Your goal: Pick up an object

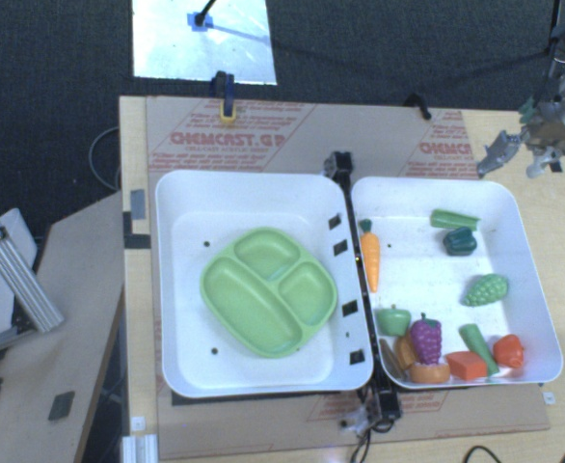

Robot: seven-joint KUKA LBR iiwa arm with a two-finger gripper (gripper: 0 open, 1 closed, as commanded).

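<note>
Beyond the far right corner of the right bin (528, 222), the gripper (525, 154) hangs over the bare surface (389, 123), outside the bin's rim; its two fingers stand spread apart with nothing between them, so it is released and carries no object.

Every candidate for the pick lies inside that bin; a toy carrot (369, 256) rests along its left wall; a green chilli (453, 220) and a dark green pepper (459, 242) sit near its far edge, closest to the gripper; a pale green knobbly fruit (486, 289) lies toward its right wall; along its near edge a cluster crowds together, a green apple-like piece (393, 320), a bunch of purple grapes (425, 338), an orange wedge (467, 365), a green pod (477, 344) and a red tomato (510, 351), several of them touching.

Left of that bin, the second bin (176, 287) holds a green divided plate (268, 292), with nothing in its compartments.

By my reading the task is barely begun; no object has been lifted, and the approach, the descent into the bin, the closing and the lift all remain.
</note>
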